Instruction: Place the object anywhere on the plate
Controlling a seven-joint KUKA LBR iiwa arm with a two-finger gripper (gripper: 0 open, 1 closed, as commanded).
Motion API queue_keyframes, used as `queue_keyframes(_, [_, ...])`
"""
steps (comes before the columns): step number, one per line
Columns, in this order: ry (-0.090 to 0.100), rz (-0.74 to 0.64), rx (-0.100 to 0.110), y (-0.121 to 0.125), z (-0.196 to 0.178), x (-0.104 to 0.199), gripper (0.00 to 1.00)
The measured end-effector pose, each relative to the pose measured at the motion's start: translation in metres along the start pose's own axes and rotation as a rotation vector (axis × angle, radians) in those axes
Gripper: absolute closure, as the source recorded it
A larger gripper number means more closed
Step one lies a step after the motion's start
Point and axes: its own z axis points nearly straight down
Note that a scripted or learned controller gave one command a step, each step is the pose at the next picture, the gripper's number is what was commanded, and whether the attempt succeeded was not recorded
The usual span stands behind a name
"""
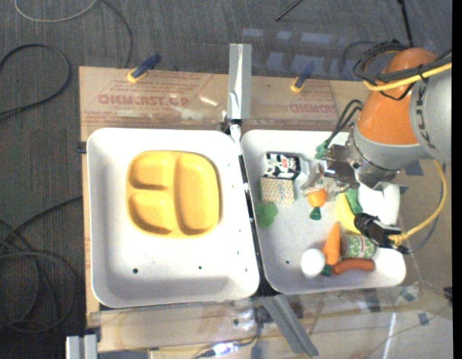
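Small orange round toy fruit [316, 197] sits in the right shallow white plastic bin [291, 271], directly under the two-finger gripper [321, 179]; whether it is actually pinched there, or how wide the hand stands, I cannot tell. Across the divider, the yellow three-compartment plastic plate [173, 192] lies in the left shallow white plastic bin [111, 260]. Faded red lettering on the brown cardboard sheet [152, 99] behind the bins cannot be read with certainty. A black-and-white printed box [282, 165] near the right bin's back left bears small marks too blurred to read. Near the front lie an orange toy carrot [333, 244], a white ball [313, 261] and a red toy sausage [356, 265].
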Motion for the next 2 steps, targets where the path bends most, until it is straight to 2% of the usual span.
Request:
queue_keyframes(1, [0.002, -0.122, -0.001, -0.013, -0.088, 0.045, 1.00])
queue_keyframes(2, [0.004, -0.249, 0.000, 0.012, 0.005, 0.127, 1.00])
